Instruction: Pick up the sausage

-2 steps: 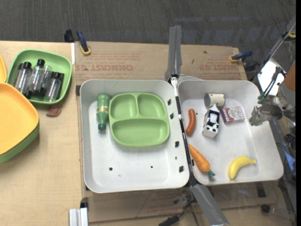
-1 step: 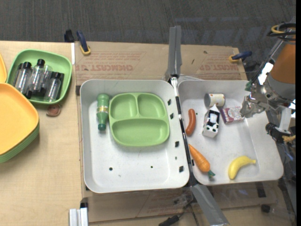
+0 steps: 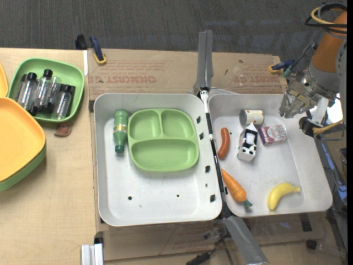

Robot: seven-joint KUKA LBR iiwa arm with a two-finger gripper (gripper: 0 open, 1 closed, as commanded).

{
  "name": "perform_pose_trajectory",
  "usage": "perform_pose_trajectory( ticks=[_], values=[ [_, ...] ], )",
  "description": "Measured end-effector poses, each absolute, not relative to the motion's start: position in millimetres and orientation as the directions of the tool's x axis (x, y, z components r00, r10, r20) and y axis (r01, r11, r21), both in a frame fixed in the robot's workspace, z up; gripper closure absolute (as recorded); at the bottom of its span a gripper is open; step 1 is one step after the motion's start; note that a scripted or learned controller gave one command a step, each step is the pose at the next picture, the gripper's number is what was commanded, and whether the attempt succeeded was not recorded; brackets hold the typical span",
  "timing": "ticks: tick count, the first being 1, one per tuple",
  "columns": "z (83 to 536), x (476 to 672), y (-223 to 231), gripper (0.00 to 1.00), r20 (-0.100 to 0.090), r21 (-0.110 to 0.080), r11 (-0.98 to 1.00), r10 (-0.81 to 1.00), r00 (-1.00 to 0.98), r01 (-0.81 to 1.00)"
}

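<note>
Sausage (image 3: 223, 142) lying at left edge of right bin (image 3: 309, 203), just beside the divider, carrot (image 3: 235, 187) below it, milk carton (image 3: 248, 145) to its right, gripper (image 3: 292, 107) over bin's upper-right corner, well apart from sausage, fingers open w/ nothing between, green plate (image 3: 163, 139) in left bin (image 3: 154, 203).

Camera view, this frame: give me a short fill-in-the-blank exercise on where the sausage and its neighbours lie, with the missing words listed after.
1. The sausage lies in the ____ bin, near its left wall.
2. The green divided tray sits in the ____ bin, with a green bottle beside it.
3. The fruit near the right bin's lower right corner is a ____.
4. The gripper hangs near the right bin's upper ____ corner, apart from the sausage.

Missing words: right; left; banana; right
</note>
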State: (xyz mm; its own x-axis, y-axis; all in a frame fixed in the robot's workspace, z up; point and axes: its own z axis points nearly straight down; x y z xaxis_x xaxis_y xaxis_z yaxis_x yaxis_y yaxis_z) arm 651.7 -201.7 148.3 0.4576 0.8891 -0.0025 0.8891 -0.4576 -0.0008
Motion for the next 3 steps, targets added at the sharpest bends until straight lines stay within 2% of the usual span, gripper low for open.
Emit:
perform_pose_trajectory(
  ticks=[1,2,3],
  values=[
    [214,576.1,-205,1.0,-0.002,-0.003,-0.544,0.839,0.544,0.839],
    [228,541.7,-173,1.0,-0.001,-0.004,-0.411,0.912,0.411,0.912],
    [232,524.2,-213,1.0,-0.002,-0.001,-0.66,0.751,0.66,0.751]
  ],
)
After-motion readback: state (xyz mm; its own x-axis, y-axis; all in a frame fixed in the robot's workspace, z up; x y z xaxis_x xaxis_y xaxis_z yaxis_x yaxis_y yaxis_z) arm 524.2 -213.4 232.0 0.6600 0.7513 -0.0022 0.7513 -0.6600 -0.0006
